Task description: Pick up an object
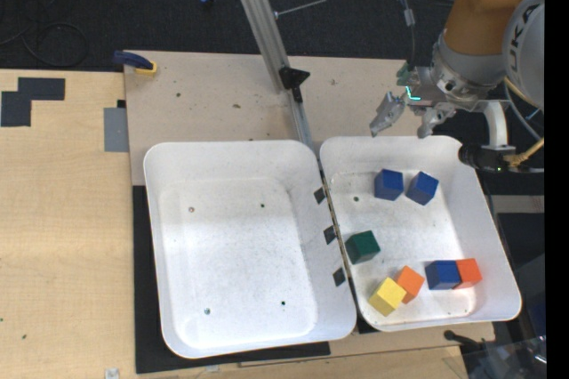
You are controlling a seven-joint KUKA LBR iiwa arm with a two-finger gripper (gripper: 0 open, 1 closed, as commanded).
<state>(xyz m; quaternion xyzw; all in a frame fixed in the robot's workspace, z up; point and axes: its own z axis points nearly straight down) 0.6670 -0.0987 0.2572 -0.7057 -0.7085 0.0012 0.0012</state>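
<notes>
Two blue blocks [405, 186] sit nearest my gripper [405, 119], fingers spread and empty above the right bin [498, 279]; I'd drop straight onto one

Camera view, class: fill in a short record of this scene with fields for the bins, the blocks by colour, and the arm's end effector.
Bins: left bin and right bin, side by side
Blue blocks: two near the right bin's far side, one near its front
Green block: right bin, near the divider
Yellow block: touching orange block
Second orange block: against the front blue block
End effector: above the right bin's far rim, open, holding nothing
</notes>
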